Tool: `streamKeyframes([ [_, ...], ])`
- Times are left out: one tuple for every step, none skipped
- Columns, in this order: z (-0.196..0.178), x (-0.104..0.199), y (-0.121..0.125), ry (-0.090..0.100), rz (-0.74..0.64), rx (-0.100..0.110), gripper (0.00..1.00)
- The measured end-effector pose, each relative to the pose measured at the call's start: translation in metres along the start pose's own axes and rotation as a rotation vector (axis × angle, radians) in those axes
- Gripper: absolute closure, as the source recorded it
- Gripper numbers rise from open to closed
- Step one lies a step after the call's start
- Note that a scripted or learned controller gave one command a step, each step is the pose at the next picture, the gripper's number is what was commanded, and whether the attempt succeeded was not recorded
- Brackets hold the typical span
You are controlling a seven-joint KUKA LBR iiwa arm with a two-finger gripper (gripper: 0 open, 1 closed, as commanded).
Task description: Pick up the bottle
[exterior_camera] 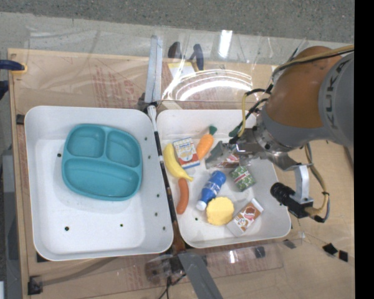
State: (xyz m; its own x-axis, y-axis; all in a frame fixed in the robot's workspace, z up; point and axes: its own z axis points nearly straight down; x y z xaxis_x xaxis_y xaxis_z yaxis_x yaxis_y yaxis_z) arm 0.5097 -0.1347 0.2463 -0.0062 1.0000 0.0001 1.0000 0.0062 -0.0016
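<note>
None of the pick is done yet — the bottle (211, 189) lies in the right bin (271, 229) among toy food. The gripper (219, 157) hovers just above it — fingers apart, empty.

Glossy blue plastic bottle (211, 189) in smooth white plastic bin (271, 226); matt teal plastic tray (103, 162); bare wooden bench (81, 80).

Blue bottle (212, 188) with white cap, lying on its side in right bin (274, 226), cap end toward lower left, between hot dog (182, 195) and yellow round thing (219, 211).
</note>
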Motion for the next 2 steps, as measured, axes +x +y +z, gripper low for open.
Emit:
streamKeyframes([
  [0.125, -0.033, 0.034, 0.0, -0.187, 0.001, 0.0],
  [0.159, -0.045, 0.012, 0.0, -0.495, 0.001, 0.0],
])
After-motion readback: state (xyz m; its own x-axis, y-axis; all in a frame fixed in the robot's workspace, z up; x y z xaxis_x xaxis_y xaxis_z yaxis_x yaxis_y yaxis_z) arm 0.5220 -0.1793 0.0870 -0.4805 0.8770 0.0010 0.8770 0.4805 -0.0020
